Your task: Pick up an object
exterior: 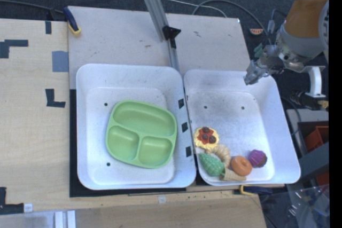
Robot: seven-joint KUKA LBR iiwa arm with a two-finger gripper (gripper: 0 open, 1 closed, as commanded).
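Currently my gripper [252,76] hovers over the right bin's [267,88] far corner; jaw state unreadable, cannot tell. Toys cluster near the front: pizza [206,137], orange piece [241,165], purple piece [257,158]. Risk: crowding causes glancing, empty grasps.

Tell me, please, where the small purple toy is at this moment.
In the camera view, the purple toy lies in the right bin, near its front right corner, just right of the orange toy.
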